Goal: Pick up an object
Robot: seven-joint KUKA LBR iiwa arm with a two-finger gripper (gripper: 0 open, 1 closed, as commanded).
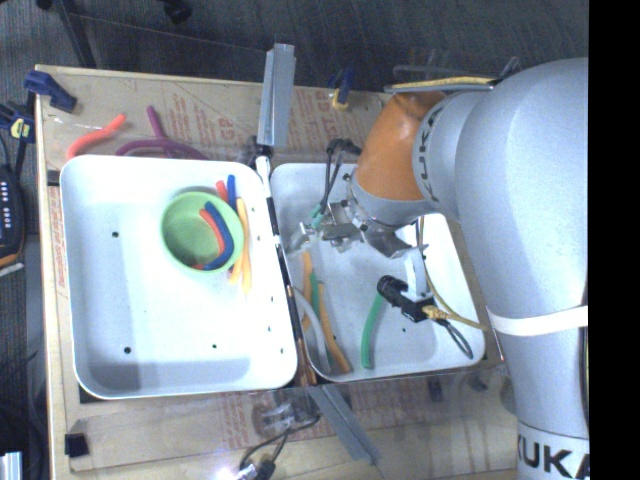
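Task status: nothing picked yet, as far as I can see, so the whole pick is left to do.

Going L to R: the left bin [100,348] holds the green bowl [195,233], my ref pt. A red stick [213,220] and a blue stick [231,190] lie in the bowl. A yellow stick [243,253] lies along the bowl's right rim.

Right of the bowl, across the gap between the bins, is the right bin [395,353]. That's where the likely targets are:
- An orange stick [308,273] is right of the bowl and a bit lower, running down along the bin's near wall.
- A green stick [372,328] is further right of the bowl and well below its level, lying free on the bin floor.

The gripper [312,230] sits right of the bowl at approx the same height, low in the right bin's upper-left part, just above the top end of the orange stick. I can't tell if it's released or clenched, and I see nothing I'd call held.

Arm pose: it reaches in from the right. The orange band [395,153] is up and right of the bowl, w/ the wrist bent down and left toward the bowl side.

My guess is it's at approach/descent stage.
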